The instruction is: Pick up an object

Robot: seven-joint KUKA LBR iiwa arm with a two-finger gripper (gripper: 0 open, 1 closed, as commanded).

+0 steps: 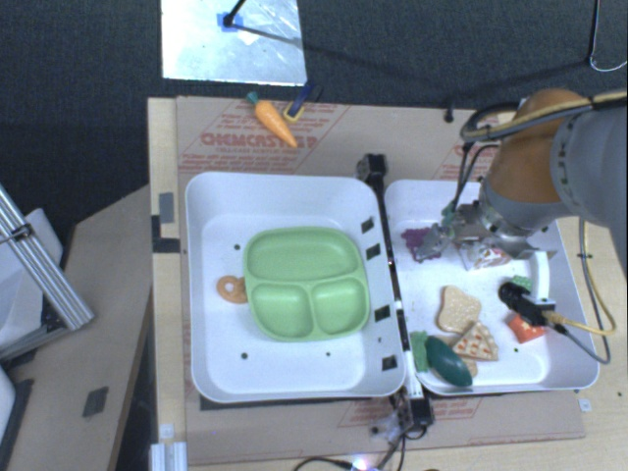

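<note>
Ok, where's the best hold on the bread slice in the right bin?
Probably straight down from above: the bread slice lies flat on the floor of the right bin. Pinch across its width, side edge to side edge, near its upper end. The pizza slice crowds its lower end, while both sides look free.

One camera, high up, looking down at a slant.

It hangs over the bench (235, 137), far enough back to see the whole of both bins. The gripper (453, 235) is right of the middle, above the right bin (420, 202). The left bin (204, 263) lies past the gripper, toward the view's left side. The arm (579, 170) comes in behind the gripper from the right edge.
</note>
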